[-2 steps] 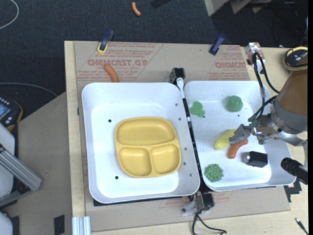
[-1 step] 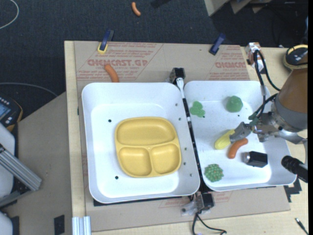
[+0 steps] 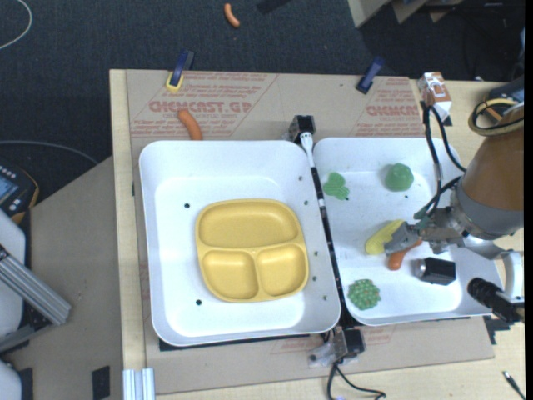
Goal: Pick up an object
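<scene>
The gripper [image 3: 405, 238] sits low in the right-hand shallow white bin [image 3: 366, 161], its grey fingers pointing toward the left of the camera view, with the arm's orange band [image 3: 500, 169] behind it to the right. Whether the fingers are parted or closed cannot be told from this angle, and nothing is clearly seen between them. Touching or just beside the fingertips, on their left, lies a curved yellow plastic banana [image 3: 382, 238]. Just below the gripper is a small orange carrot-shaped toy [image 3: 396, 260]; whether it touches the fingers cannot be told. Further below and to the left of the gripper rests a bumpy round green toy [image 3: 363, 292]. Above the gripper, well apart, is a smooth round green toy [image 3: 399, 176], and above and to the left a leafy green toy [image 3: 336, 186]. A small black block [image 3: 436, 270] lies below and to the right. Far to the left of the gripper, the other white bin [image 3: 166, 223] holds a yellow three-compartment plastic plate [image 3: 250, 248]. An orange toy sausage [image 3: 191, 124] lies on the tabletop [image 3: 133, 107] beyond that bin.
</scene>
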